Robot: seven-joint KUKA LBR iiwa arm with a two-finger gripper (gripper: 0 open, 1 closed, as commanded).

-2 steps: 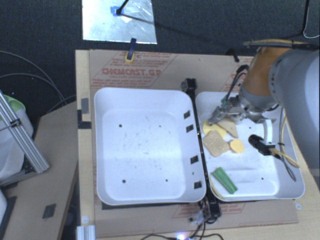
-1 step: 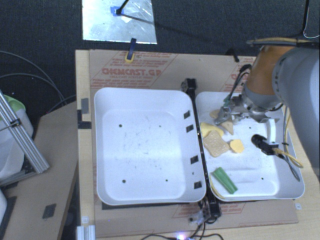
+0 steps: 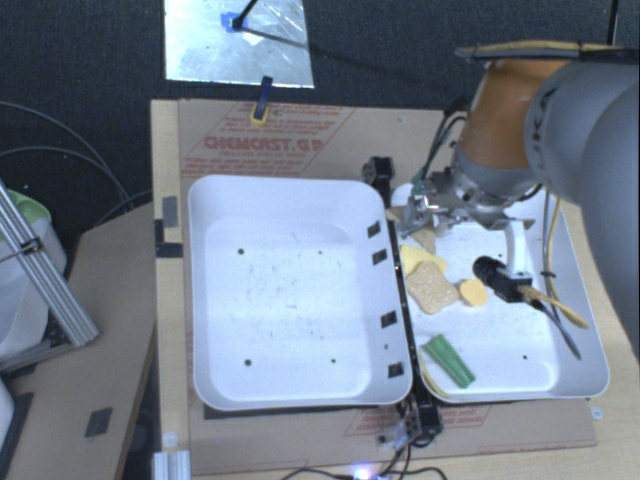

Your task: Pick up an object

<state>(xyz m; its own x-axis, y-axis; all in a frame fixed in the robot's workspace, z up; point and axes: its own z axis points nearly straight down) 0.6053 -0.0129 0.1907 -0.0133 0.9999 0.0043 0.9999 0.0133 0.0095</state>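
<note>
Past the left bin (image 3: 290, 298), the pickable things lie in the right bin (image 3: 520, 370): a yellow piece (image 3: 414, 259), a tan sponge (image 3: 432, 286), a green block (image 3: 449, 360) and a yellow lump (image 3: 473, 293). The tool (image 3: 428, 211) hangs just beyond the yellow piece, by the bin's far corner; best lower it squarely on 1 thing, clear of the wall. Its tip is hard to make out: wide or narrow, I cannot tell.

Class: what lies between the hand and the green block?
In the camera view, a yellow piece and a tan textured slab lie between the hand and green block.
</note>
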